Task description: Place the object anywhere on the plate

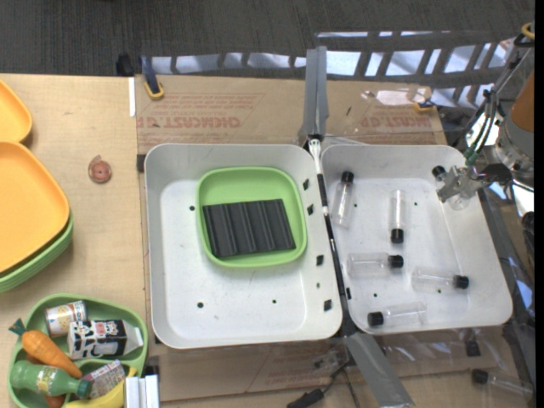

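A green plate (248, 182) sits in the left white bin (174, 253) with a dark ribbed pad (251, 227) lying on it. Several clear tubes with black caps lie in the right bin (489, 308), among them one (342, 198) near the left wall and one (397, 214) in the middle. My gripper (461, 183) reaches in over the right bin's upper right corner. A clear tube with a black cap (449, 183) shows at its tip, between the fingers, its cap pointing left.
Orange and green plates (30, 211) are stacked at the far left of the bench. A green bowl of toy food (72, 351) stands at the bottom left. A metal divider (316, 100) runs between the bins at the back.
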Tool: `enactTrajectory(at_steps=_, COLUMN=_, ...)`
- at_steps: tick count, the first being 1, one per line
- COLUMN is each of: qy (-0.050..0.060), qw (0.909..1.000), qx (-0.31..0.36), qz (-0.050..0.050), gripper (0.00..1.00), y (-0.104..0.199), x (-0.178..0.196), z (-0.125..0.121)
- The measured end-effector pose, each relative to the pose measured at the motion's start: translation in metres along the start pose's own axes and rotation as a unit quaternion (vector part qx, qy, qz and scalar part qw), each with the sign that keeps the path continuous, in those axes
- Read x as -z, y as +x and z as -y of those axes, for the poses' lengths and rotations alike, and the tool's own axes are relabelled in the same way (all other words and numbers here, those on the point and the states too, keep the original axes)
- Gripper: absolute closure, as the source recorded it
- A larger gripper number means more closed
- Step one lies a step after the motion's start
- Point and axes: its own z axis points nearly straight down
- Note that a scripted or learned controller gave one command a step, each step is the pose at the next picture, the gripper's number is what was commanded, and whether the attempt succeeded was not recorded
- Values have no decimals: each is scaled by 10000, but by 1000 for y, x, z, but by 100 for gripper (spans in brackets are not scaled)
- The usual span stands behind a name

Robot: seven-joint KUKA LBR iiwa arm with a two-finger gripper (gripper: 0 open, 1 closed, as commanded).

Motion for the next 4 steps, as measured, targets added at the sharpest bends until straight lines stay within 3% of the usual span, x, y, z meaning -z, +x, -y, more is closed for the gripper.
enactTrajectory(at_steps=1, qy=-2, qw=10000, qx=-1, qz=0, gripper=0, y=0, x=0, z=0)
enactTrajectory(at_steps=2, qy=-5, qw=9984, qx=-564, qz=0, gripper=0, y=18, x=10, z=-3)
enactTrajectory(at_steps=3, qy=-2, qw=9896, qx=-1441, qz=2, gripper=0, y=40, x=23, z=-3)
enactTrajectory(at_steps=4, qy=12, qw=9828, qx=-1845, qz=-6, gripper=0, y=64, x=10, z=-9)
